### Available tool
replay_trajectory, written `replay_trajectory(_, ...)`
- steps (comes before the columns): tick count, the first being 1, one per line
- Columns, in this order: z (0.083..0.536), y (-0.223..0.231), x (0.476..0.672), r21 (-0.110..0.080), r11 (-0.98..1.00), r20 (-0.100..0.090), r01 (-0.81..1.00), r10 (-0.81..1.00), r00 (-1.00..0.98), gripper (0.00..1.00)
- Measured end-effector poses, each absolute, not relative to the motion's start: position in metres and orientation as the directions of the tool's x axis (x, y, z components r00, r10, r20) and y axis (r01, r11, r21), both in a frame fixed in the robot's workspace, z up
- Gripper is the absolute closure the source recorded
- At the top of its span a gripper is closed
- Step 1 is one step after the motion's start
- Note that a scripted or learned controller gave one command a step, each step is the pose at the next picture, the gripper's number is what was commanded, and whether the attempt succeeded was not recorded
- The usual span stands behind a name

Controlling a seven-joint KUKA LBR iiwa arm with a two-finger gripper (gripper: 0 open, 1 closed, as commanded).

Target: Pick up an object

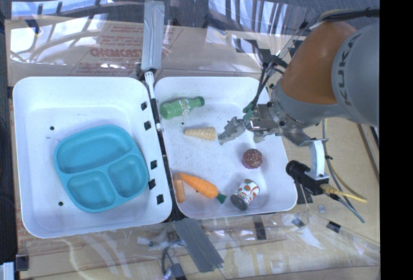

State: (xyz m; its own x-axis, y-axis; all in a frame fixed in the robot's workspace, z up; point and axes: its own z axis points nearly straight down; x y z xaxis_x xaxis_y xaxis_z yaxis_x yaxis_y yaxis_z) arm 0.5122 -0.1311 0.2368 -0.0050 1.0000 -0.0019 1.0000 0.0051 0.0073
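Observation:
My gripper point(246, 133) hangs over the middle of the right bin point(277, 88), open, with nothing between its fingers. A cream cone-shaped piece point(201, 134) lies just to its left. A brown ball-like item point(252, 158) sits just below the gripper. A green bottle point(181, 106) lies at the bin's upper left. An orange carrot point(199, 186) lies along the front, beside a small patterned cup point(246, 192) on its side.
The left bin point(39, 98) holds a blue divided plate point(100, 167). A small tan piece point(179, 190) sits by the carrot near the wall between the bins. The arm's grey and orange body point(326, 72) overhangs the right bin's right side.

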Motion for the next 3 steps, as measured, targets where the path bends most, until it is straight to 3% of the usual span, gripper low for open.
replay_trajectory(1,0.128,-0.2,0.512,0.02,0.011,-0.004,1.0,1.0,-0.011,0.0)
replay_trajectory(2,0.116,-0.206,0.499,0.057,0.026,-0.011,0.998,1.0,-0.025,0.0)
replay_trajectory(3,0.116,-0.206,0.498,0.057,0.026,-0.01,0.998,1.0,-0.025,0.0)
